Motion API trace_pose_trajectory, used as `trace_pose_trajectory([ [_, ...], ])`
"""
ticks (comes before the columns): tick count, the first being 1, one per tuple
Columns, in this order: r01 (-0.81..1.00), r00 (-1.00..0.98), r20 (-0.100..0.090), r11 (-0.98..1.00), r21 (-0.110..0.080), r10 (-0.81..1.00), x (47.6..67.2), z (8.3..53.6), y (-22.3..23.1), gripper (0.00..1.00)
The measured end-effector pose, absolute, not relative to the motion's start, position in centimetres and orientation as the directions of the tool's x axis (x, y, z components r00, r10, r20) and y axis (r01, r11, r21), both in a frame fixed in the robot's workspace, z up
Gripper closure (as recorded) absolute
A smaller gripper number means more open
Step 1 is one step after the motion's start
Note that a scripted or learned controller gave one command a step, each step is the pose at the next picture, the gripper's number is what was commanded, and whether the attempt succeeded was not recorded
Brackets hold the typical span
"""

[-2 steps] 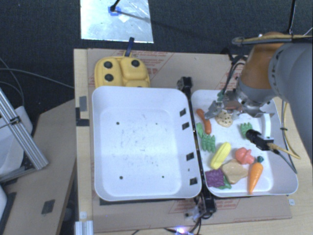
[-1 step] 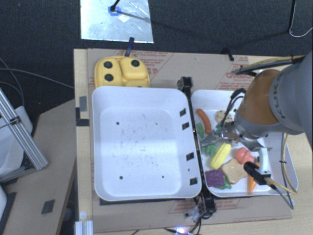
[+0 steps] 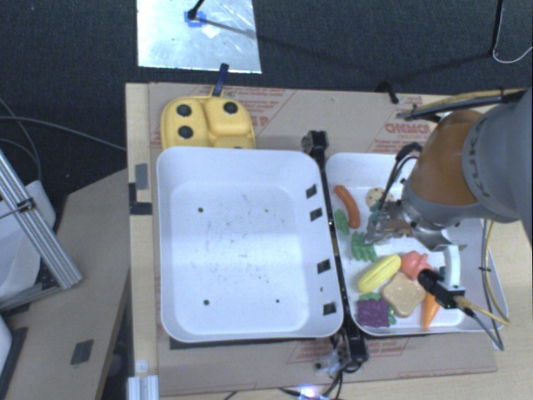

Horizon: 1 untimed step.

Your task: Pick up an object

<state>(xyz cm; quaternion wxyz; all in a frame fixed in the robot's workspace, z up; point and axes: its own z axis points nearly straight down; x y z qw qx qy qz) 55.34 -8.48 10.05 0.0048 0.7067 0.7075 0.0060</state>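
From the camera view, the gripper (image 3: 372,227) is low in the right bin (image 3: 354,167), near its left wall, just over the green toy (image 3: 361,247) and beside the red sausage (image 3: 347,206). I cannot tell how its fingers stand. Nothing looks lifted, so the pick is not yet done; the yellow corn (image 3: 380,272), toast (image 3: 403,294) and purple grapes (image 3: 375,312) lie toward the bin's near edge.

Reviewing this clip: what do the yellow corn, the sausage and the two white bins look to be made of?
The yellow corn and the sausage look like moulded plastic toy food: flat saturated colour, smooth rounded shapes, a slight sheen. The left bin and the right bin appear to be rigid white plastic, matte to semi-gloss, with rounded moulded rims; the left one shows dark scuff specks. Exact materials cannot be confirmed.
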Motion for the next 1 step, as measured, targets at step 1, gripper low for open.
trace_pose_trajectory([
  [1,1.000,-0.013,0.003,0.013,0.007,1.000,52.95,18.93,0.71,1.00],
])
